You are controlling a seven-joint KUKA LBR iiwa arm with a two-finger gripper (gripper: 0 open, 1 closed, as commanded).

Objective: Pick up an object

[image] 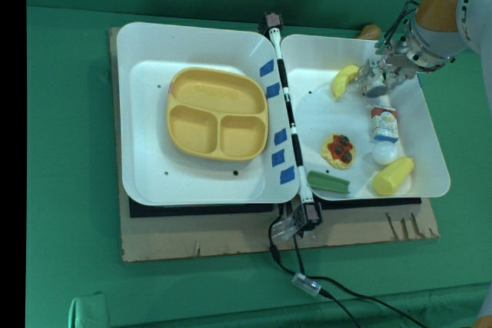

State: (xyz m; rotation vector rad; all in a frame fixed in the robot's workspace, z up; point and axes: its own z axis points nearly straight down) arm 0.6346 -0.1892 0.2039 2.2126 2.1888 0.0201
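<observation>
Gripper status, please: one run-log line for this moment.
arm: over right bin far end | gripper: low beside banana, grasp unconfirmed | yellow divided tray: in left bin | task: pick pending

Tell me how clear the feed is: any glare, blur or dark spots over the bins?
Camera view: even, dim greenish light, no hard glare on the right bin; gripper slightly soft; small label on the bottle too blurred to read; yellow tray sharp, shadows faint.
</observation>
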